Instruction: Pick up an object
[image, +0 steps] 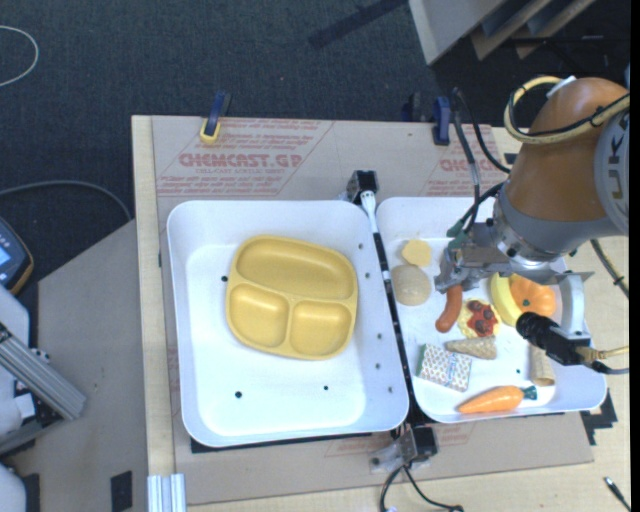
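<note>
Seen from above: gripper (462, 272) low in the right bin (578, 400), over the red sausage (449, 310) near the bin's middle; grip state impossible to tell. Yellow divided plate (292, 297) in the left bin (200, 380). Carrot (492, 400) by the right bin's near edge, possibly touching the rim.

dark carpet floor (150, 60), probably plywood bench (270, 150)
</note>
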